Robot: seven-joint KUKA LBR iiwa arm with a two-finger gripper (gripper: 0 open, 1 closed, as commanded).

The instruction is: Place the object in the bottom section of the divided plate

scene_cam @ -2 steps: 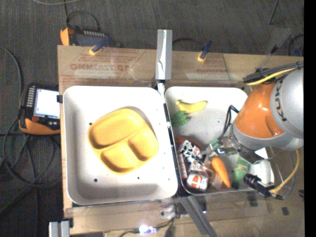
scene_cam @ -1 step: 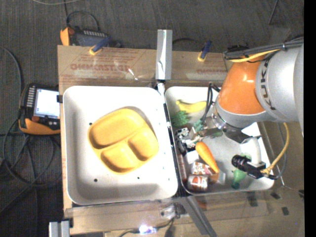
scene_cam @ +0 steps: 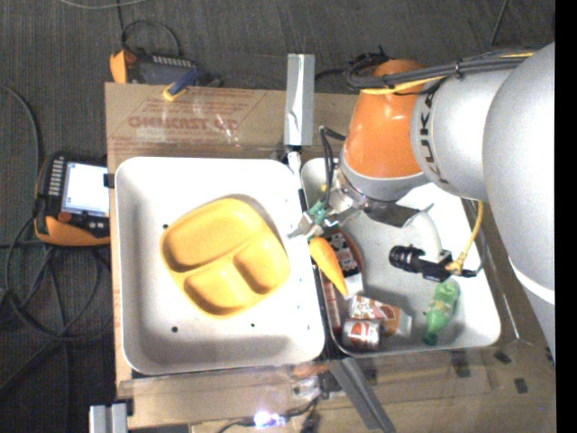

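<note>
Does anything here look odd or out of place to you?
Yes: the toy carrot hangs tilted over the rims between the two bins, at the gripper, rather than lying in either. The yellow divided plate also sits askew in the left bin.

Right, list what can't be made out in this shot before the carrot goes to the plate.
- The hand: the wrist's orange band covers most of it, so its grip cannot be judged.
- The carrot: its leafy top runs under the hand; held or merely touched, unclear.
- Packets in the right bin: labels too small to read.
- The yellow divided plate is fully visible.
</note>
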